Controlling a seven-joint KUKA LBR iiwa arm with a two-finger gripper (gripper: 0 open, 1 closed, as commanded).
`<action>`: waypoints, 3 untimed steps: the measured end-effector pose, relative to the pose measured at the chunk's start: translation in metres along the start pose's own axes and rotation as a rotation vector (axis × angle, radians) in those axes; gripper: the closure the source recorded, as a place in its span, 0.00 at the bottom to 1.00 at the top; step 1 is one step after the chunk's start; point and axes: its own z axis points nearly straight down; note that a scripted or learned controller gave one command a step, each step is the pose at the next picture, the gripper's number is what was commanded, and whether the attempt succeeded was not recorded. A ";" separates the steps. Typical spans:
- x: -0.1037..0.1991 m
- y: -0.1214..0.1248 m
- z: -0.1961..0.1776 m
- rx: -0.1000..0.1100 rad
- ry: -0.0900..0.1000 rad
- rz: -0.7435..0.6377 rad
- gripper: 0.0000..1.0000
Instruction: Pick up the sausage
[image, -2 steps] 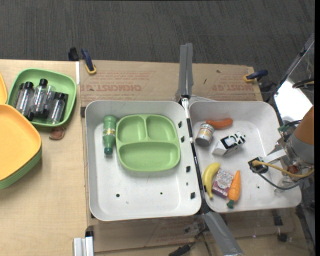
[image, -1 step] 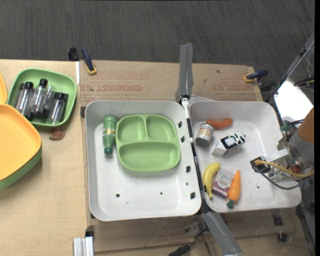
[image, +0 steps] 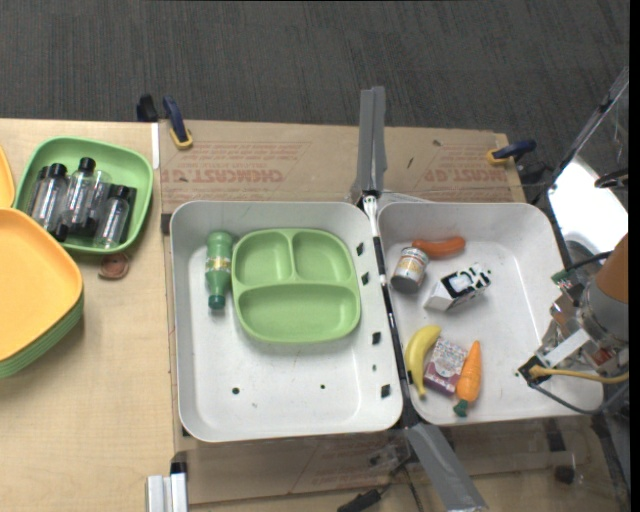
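Sausage (image: 440, 245) far in right bin (image: 520, 390) beside tin can (image: 408, 268), well apart from gripper (image: 575, 345), grip state unreadable; risks nudging can or rolling sausage away on approach

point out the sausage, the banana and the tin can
sausage (image: 440, 246), camera view, middle of its length
banana (image: 423, 350), camera view, middle of its curve
tin can (image: 408, 268), camera view, its side label

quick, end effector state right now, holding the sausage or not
end effector: cannot be told, it sits at the right bin's right edge. The sausage lies loose in that bin.
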 end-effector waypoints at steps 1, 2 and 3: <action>-0.001 -0.001 -0.008 0.003 -0.002 0.003 1.00; -0.001 -0.001 -0.016 0.006 -0.004 0.006 1.00; 0.081 0.043 -0.045 -0.005 -0.001 0.210 1.00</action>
